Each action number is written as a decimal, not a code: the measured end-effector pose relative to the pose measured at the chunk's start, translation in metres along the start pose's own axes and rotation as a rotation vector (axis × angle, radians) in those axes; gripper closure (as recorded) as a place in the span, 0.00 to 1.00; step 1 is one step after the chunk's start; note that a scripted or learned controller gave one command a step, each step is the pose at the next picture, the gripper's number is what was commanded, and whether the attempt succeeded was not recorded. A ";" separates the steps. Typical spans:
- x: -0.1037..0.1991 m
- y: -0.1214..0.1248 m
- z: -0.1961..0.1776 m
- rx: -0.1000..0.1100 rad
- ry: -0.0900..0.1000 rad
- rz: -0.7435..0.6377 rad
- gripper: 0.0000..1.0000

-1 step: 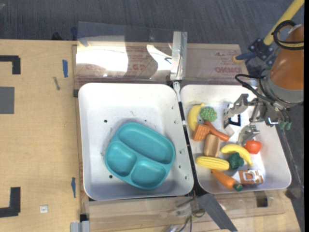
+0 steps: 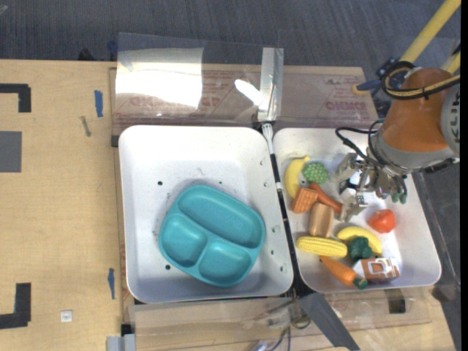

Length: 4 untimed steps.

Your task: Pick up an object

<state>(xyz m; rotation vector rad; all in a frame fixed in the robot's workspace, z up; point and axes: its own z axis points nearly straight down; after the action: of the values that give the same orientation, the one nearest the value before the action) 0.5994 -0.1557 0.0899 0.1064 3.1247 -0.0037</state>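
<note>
The wooden tabletop (image 2: 51,218) carries black corner marks at its left edge and a few strips of blue tape, and no writing can be read on it. Two white bins sit side by side. The left bin (image 2: 139,159) holds one thing, a teal divided plate (image 2: 211,233) with three compartments, lying toward the bin's near side. Behind both bins runs a clear sheet (image 2: 219,93) with faint red lettering that is too blurred to read.

The right bin (image 2: 428,258) holds toy foods, each placed here relative to the teal plate. Just right of the plate, across the shared bin walls, lie one corn cob (image 2: 322,247), one tan cylinder (image 2: 320,219) and one orange wedge (image 2: 303,198). Farther right and back are two bananas, one (image 2: 293,174) near the bin's back-left corner and one (image 2: 360,235) lower down, plus one green bumpy ball (image 2: 316,172). One dark green broccoli (image 2: 358,248), one carrot (image 2: 339,270) and one red tomato (image 2: 382,220) follow. Farthest from the plate lies one small carton (image 2: 379,268) with an orange and white label, its print too small to read.

The hand (image 2: 365,185) hangs over the right bin, just above the tomato and right of the green ball. Whether it is open or closed cannot be told, and nothing shows gripped in it.
</note>
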 end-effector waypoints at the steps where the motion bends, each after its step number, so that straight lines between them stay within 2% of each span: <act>1: 0.057 0.055 0.001 -0.001 0.011 0.448 0.00; 2: -0.037 0.073 -0.101 -0.002 0.000 0.485 0.00; 3: -0.007 0.058 -0.015 0.000 0.000 0.498 0.00; 4: 0.022 0.050 -0.012 -0.010 -0.028 0.628 0.00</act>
<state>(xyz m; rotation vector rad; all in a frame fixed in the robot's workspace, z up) 0.5811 -0.1039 0.1019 1.0571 2.9123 0.0172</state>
